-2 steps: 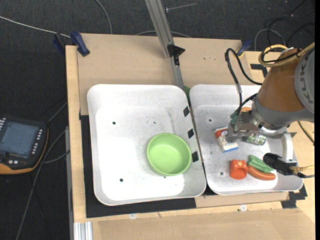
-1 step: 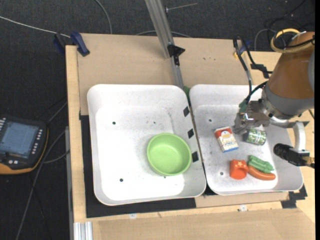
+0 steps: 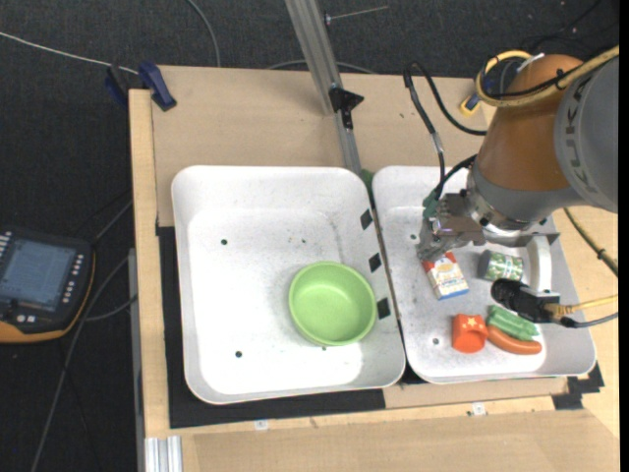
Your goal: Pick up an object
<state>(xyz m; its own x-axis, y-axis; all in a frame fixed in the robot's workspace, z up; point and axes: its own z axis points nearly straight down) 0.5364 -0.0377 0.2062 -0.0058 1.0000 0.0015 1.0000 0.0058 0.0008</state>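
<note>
While hand [image 3: 439,247] hovers: one green bowl [image 3: 332,303] | two bins [image 3: 211,254]

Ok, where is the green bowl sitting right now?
The green bowl sits in the left bin, toward its front right corner, close to the divide with the right bin where the gripper works.

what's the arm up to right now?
The arm's hand is down in the right bin, at the top end of a small red and white carton; no grasp is visible yet. Nearby in that bin lie a green can, an orange cup, and a green and orange toy. The left bin holds a green bowl.
</note>
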